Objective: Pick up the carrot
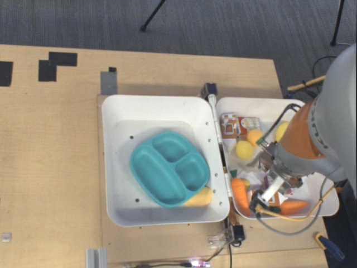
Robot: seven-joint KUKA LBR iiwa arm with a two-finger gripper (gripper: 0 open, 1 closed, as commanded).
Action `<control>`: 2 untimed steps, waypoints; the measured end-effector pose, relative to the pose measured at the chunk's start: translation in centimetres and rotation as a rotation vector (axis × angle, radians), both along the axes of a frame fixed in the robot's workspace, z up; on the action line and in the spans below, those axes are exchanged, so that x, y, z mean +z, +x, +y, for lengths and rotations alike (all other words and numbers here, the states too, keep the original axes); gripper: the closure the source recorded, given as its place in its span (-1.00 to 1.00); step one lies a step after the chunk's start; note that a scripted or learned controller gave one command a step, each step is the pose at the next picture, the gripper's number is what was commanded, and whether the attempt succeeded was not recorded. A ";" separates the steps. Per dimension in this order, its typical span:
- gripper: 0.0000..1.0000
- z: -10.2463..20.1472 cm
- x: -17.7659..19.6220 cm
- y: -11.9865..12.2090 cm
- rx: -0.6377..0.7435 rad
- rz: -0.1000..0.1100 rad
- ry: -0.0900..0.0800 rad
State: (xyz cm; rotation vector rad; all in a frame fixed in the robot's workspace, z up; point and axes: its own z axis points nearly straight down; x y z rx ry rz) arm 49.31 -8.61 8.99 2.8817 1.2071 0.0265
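The gripper (272, 176) hangs over the right bin (256, 102) (how wide it stands cannot be told). The carrot (240, 193) lies just beside it at eight o'clock, by the bin's left wall, with a lemon (244, 149) at eleven.

a teal three-part plate (167, 169) lies in the left white bin (111, 149), a pale yellow piece (199, 198) touching its lower right edge. in the right bin (251, 101), a round yellow fruit (244, 149) sits beside a second yellow fruit (255, 137), just below a red-and-white packet (231, 124).
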 end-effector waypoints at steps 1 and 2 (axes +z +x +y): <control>1.00 -0.2 1.2 0.0 0.006 0.001 -0.002; -1.00 -0.1 1.2 0.0 0.006 0.000 -0.002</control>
